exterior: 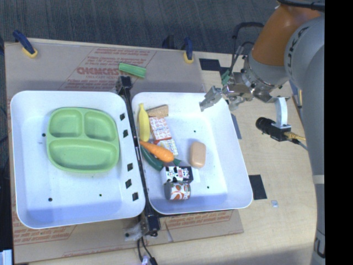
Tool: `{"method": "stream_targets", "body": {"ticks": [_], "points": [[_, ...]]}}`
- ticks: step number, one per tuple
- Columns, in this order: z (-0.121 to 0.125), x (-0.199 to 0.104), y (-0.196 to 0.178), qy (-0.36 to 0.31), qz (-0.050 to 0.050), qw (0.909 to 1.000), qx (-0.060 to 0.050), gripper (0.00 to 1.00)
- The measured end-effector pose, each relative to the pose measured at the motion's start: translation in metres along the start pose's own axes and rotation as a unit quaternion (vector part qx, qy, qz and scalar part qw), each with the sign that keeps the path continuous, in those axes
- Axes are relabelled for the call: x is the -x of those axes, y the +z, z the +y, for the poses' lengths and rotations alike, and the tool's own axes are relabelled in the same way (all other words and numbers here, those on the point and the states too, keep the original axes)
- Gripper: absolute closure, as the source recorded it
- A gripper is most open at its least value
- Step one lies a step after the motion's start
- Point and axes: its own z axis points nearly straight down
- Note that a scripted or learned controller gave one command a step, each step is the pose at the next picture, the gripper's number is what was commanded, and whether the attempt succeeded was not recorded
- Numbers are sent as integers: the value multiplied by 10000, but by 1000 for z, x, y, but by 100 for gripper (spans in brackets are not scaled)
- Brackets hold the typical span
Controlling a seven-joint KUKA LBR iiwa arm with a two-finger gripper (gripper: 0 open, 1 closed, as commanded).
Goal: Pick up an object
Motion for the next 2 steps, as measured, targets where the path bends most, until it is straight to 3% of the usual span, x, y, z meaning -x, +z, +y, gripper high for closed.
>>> {"method": "stream_targets", "body": {"ticks": [2], "points": [[0, 0, 0, 0, 0, 10000, 0, 0]]}}
